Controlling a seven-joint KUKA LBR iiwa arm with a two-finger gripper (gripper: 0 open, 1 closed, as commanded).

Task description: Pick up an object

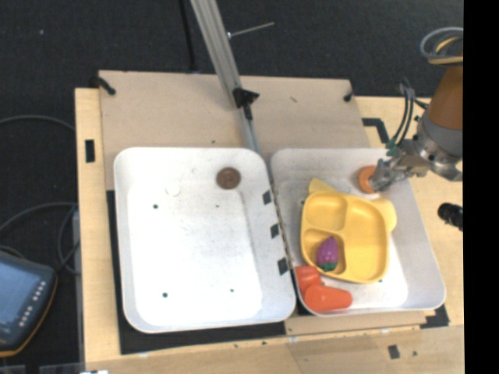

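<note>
left bin (140,209): holding a brown disc (228,178) near its back edge.
right bin (421,279): carrying a yellow divided tray (362,232), purple piece (328,252) sitting inside.
orange round piece (365,178): lying untouched; gripper (384,173) hovering just beside it, grip state unreadable. nothing being lifted.

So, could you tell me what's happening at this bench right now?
The grey arm reaches in over the right bin, its gripper low beside a small orange round piece at the bin's back. Nothing is visibly lifted yet. That bin also holds a yellow divided tray with a purple item in one compartment, and an orange-red object at the front. The left bin holds a brown disc.
</note>
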